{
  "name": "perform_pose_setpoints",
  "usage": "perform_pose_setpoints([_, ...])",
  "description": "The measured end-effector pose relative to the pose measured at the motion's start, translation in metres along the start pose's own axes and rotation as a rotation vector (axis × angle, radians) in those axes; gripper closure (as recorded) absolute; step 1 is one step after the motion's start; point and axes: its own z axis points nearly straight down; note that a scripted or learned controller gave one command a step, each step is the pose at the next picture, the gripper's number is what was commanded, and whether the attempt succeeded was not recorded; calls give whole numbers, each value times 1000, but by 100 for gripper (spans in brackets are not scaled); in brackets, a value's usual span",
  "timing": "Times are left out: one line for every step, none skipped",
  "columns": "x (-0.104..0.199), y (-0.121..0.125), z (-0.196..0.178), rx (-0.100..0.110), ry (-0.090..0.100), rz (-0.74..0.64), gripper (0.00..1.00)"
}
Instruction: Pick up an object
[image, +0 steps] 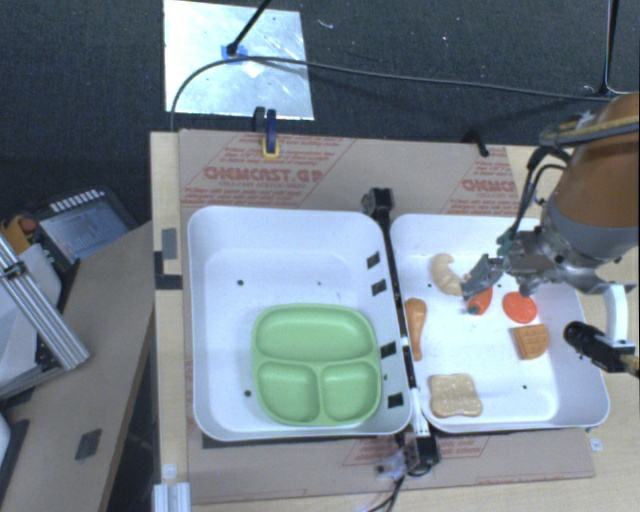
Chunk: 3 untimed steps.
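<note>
Camera view: two bins (200, 300), five food pieces (455, 395), one green tray (315, 362)

Pretty clearly a robotics lab, not anybody's kitchen. The bench (130, 330) is plain board with printed cardboard (300, 172) laid under two white bins (290, 225), cables (400, 75) trail over dark carpet, and a clamp (268, 130) pins the cardboard's back edge. The food in the right-hand bin looks like plastic toys, and aluminium framing (40, 310) sits at the left.
</note>
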Motion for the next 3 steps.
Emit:
perform_pose_setpoints([0, 2, -5, -10, -1, -2, 0])
perform_pose_setpoints([6, -6, 47, -5, 0, -1, 0])
perform_pose_setpoints([3, -6, 110, -4, 0, 0, 0])
